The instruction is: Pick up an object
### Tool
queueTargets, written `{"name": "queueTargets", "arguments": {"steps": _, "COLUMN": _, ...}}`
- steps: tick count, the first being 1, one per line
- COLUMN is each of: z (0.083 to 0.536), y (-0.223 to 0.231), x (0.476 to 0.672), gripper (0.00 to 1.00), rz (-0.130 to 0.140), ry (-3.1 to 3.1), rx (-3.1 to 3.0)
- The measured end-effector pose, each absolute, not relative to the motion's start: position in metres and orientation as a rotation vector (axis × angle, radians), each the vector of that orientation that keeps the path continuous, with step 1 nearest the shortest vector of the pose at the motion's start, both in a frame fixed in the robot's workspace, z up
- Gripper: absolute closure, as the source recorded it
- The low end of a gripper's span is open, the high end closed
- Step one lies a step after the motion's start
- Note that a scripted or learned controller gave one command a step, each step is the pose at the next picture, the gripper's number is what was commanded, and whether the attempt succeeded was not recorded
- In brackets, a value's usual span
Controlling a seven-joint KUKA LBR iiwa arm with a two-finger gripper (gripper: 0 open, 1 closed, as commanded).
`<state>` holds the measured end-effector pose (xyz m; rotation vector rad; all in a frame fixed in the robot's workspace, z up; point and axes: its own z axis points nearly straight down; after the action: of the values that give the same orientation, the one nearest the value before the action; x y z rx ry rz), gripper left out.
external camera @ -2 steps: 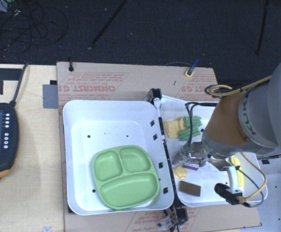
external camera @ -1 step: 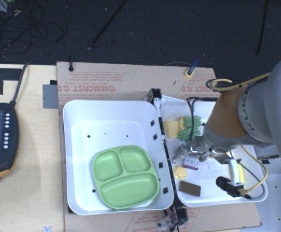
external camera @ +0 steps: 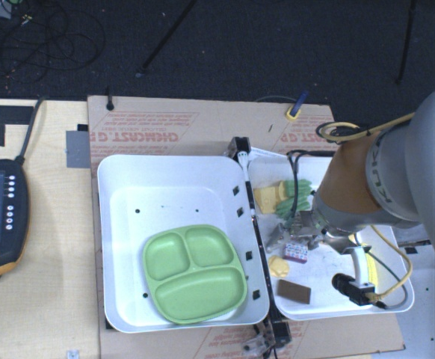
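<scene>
Sat well left of the end effector: a green divided plate in the left bin. Clustered just beside and beneath it in the right bin: yellow pieces, a brown block, a small patterned packet. Couldn't tell opening or hold. Judged: lowered for grasp, nothing visibly lifted, pickup outstanding.

Even overhead light, bright on the white bins and dim on the dark floor beyond. Soft shadows only; slight overall blur, no glare.
</scene>
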<state>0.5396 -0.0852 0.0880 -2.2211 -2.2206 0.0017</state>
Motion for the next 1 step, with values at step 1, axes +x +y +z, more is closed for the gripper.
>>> {"name": "queueTargets", "arguments": {"steps": 1, "z": 0.0880, "y": -0.0855, "x": 0.5391, "gripper": 0.00, "rz": 0.000, "ry": -2.217, "rx": -2.224}}
